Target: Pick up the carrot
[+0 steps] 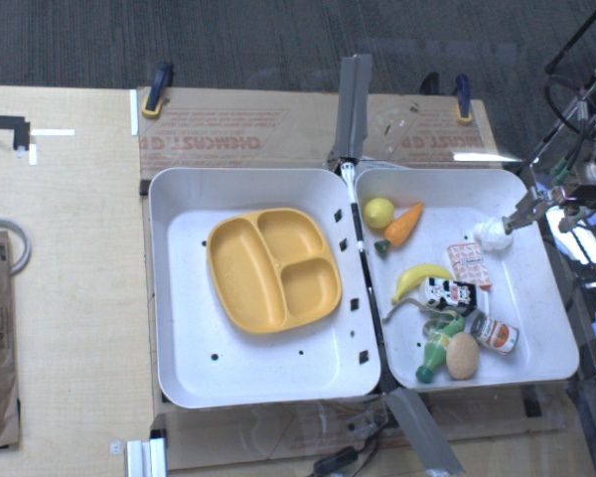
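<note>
Two bins sit side by side on the bench. The left bin (pixel 169 296) holds a divided tray (pixel 274 268). In the right bin (pixel 536 366), the carrot (pixel 403 224) lies at the far left corner, touching a lemon (pixel 377 212) on its left. A banana (pixel 420 279) lies nearer, mid-bin, with a can (pixel 494 333) and a potato (pixel 462 356) along the near edge.

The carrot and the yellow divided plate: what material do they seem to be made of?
The carrot looks like moulded plastic toy food: even orange with a plain green stub end. The yellow divided plate also looks like plastic, matte, one uniform colour with soft rounded ridges. Neither can be confirmed by look alone.
</note>
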Controlling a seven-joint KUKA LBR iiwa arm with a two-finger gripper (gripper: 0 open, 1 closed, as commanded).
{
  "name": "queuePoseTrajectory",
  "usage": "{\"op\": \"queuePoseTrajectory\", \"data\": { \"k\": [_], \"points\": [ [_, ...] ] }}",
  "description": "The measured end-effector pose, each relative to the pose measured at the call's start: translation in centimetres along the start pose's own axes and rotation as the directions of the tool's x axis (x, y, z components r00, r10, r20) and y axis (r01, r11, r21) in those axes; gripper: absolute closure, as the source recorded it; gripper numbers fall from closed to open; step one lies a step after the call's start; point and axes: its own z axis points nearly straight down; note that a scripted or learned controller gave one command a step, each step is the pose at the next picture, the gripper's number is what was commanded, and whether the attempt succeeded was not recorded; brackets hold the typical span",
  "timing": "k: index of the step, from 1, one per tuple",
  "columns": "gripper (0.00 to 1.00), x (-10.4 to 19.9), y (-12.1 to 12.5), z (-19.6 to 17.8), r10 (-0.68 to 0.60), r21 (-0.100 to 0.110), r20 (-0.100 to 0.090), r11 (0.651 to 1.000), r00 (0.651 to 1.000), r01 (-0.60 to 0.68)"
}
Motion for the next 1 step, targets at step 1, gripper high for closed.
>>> {"op": "queuePoseTrajectory", "data": {
  "k": [1],
  "points": [
    [0.0,4.35,7.18,5.39,-0.216,-0.003,0.001,0.976,0.976,0.216]
  ]
}}
